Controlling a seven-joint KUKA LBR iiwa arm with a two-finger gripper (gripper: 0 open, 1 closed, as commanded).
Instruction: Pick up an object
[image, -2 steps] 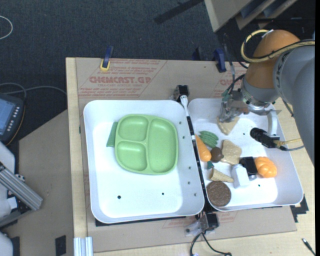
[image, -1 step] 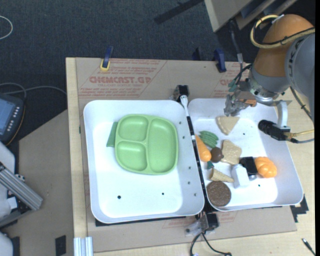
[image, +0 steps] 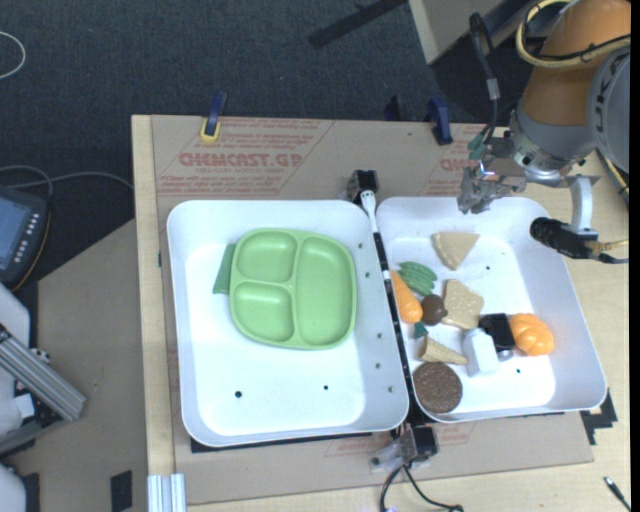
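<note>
My gripper (image: 478, 196) hangs over the far edge of the right bin (image: 560, 290), above its back wall, with nothing seen between its fingers. Below it in the bin lie a tan wedge (image: 455, 248), a green leaf-shaped piece (image: 417, 271), an orange carrot-like piece (image: 405, 298), a small brown ball (image: 432, 308), a tan cracker (image: 462, 304), a pale triangle (image: 441, 350), a brown round patty (image: 437, 386), a small black block (image: 496, 328), an orange fruit (image: 531, 334) and a white piece (image: 478, 354).
The left bin (image: 200, 400) holds a green divided plate (image: 295, 289). Both bins rest on a cardboard sheet (image: 250, 160) held by clamps at the far edge. The arm's grey and orange body (image: 575, 70) rises at the upper right.
</note>
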